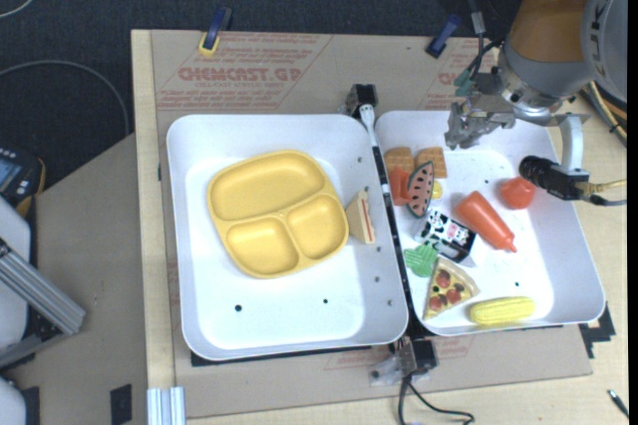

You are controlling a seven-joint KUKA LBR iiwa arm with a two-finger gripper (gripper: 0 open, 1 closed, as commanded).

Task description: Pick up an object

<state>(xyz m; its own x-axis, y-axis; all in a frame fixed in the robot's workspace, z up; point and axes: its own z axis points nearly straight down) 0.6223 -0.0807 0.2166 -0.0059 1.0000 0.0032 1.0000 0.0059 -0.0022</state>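
My gripper (467,132) hangs over the back left part of the right bin (568,253), with nothing seen in it. Just in front of it lie two brown toast pieces (400,161) and a watermelon slice (420,187). Further forward are an orange carrot (485,220), a red tomato (517,193), a black-and-white cow-patterned piece (445,231), a green piece (422,260), a pizza slice (450,288) and a yellow corn cob (500,310).
The left bin (289,313) holds a yellow divided plate (276,212) and a sandwich piece (361,216) leaning by its right wall. A black fitting (548,176) juts over the right bin's far right side. Blue clamps (212,32) grip the board's back edge.
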